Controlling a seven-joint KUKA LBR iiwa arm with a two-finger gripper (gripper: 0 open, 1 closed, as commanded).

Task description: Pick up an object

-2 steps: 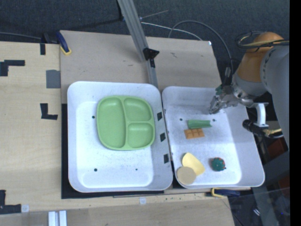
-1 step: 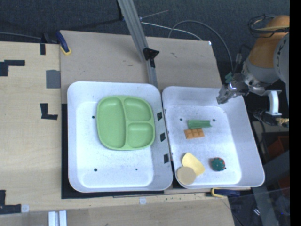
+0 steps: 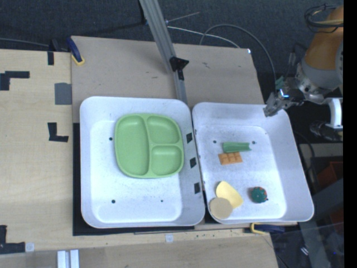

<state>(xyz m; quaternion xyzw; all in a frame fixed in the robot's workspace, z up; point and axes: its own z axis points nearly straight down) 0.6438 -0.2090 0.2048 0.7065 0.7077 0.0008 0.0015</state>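
Jaws [image 3: 271, 109] sit at the top-right corner of the right bin [image 3: 279, 128], right over its rim, dark tip pointing down-left. Can't tell if they're apart or together, too small and dark. Nothing visible between them. Arm [image 3: 323, 52] comes in from the right, wrist bent down toward the bin, orange band above the wrist near the frame's upper right.

Right bin, below and left of jaws, 5 items:
- 1 green piece [image 3: 236, 146], nearest, lying flat approx mid-bin.
- 1 orange waffle-like block [image 3: 230, 158], just below the green one, close to it.
- 1 dark green round thing w/ red spot [image 3: 257, 194], further down, toward the bin's lower right.
- 1 yellow piece [image 3: 229, 194], lower left of bin.
- 1 tan disc [image 3: 220, 207], touching/overlapping the yellow piece, at the bin's bottom-left corner.

All well apart from the jaws.

Left bin [image 3: 97, 166], far left of jaws: 1 light green divided plate [image 3: 149, 145], 3 compartments, lying in the upper middle.

2 white bins total, side by side on the surface [image 3: 122, 66]. A grey pole [image 3: 159, 29] slants across the surface up-left of the jaws.
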